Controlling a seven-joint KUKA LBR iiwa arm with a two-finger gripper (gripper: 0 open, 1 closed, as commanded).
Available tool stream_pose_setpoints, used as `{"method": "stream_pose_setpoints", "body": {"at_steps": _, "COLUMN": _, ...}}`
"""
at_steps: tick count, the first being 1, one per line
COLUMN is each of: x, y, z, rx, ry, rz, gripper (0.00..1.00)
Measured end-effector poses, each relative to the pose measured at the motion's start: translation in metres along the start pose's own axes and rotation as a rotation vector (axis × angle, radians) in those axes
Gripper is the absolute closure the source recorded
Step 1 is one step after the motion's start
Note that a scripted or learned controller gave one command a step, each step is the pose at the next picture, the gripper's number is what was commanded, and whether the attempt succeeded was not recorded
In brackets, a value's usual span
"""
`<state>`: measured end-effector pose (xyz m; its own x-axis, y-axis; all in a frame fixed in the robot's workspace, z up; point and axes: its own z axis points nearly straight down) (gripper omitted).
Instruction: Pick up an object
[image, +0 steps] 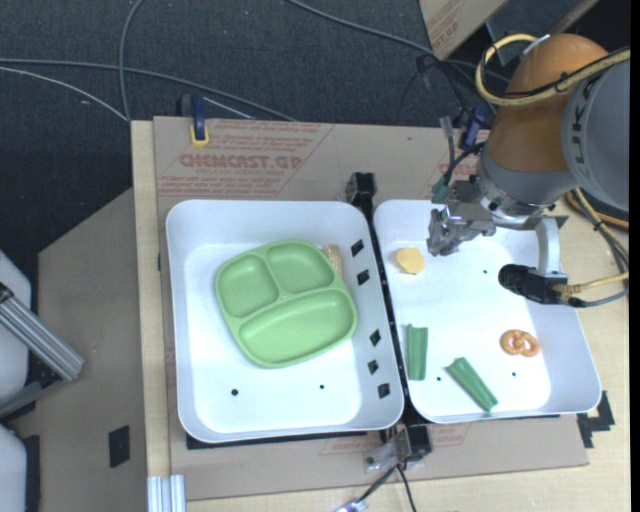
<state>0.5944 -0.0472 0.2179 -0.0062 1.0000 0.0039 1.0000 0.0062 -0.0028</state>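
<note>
**Yellow piece (409, 261) just beside gripper, right bin**

Gripper (446, 236) hangs over the far part of the right bin (470, 310), near the divider between the two bins. It points down at bare white floor. Its spread is not readable from this angle, so I cannot tell whether it is parted or closed. Nothing is seen clamped in it. Whether its tip meets the floor is also unclear.

Yellow piece lies flat on the right bin's floor, just beside the gripper toward the view's left and slightly nearer the camera. It looks apart from the gripper, not touching. It is a roundish blob, a little wider than deep, so its long axis is weak and runs roughly across the view. No clear end or point.

Farther out, same bin:
- Green stick (416, 352) lies close to the divider, its long axis running near-to-far.
- Second green stick (471, 384) lies near the front rim, slanted from far-left to near-right.
- Pretzel (519, 344) sits toward the view's right, well apart from the gripper.

Left bin (200, 350): a green divided plate (287, 301) sits flat in the middle, with two small compartments on the far side and one large one near. A small tan thing (332, 258) shows at its far-right edge, too hidden to identify.
</note>
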Motion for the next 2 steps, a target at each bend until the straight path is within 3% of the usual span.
{"method": "stream_pose_setpoints", "body": {"at_steps": 2, "x": 0.11, "y": -0.027, "z": -0.011, "rx": 0.0, "ry": -0.001, "rz": 0.0, "gripper": 1.0}}
